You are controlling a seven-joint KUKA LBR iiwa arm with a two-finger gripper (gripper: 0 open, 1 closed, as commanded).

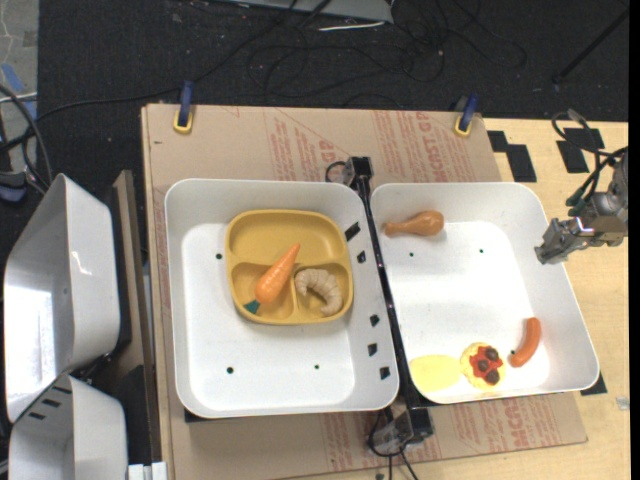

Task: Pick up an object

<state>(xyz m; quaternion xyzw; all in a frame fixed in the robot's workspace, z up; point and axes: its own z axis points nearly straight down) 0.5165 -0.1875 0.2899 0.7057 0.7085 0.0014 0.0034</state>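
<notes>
**Grey metal gripper at the edge**

A small gripper (556,242) of dull grey metal is being shown, blocky and angular in shape. Thin dark cables (592,183) are being seen looping above it, beside a pale grey wrist piece (622,180).

bench (300,133) w/ 2 white bins (200,368) | clamps (183,120) (yellow) | cables (300,38) up top

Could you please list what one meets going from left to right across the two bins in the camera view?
Carrot → shrimp → drumstick → yellow slice → pizza piece → sausage → gripper.
</notes>
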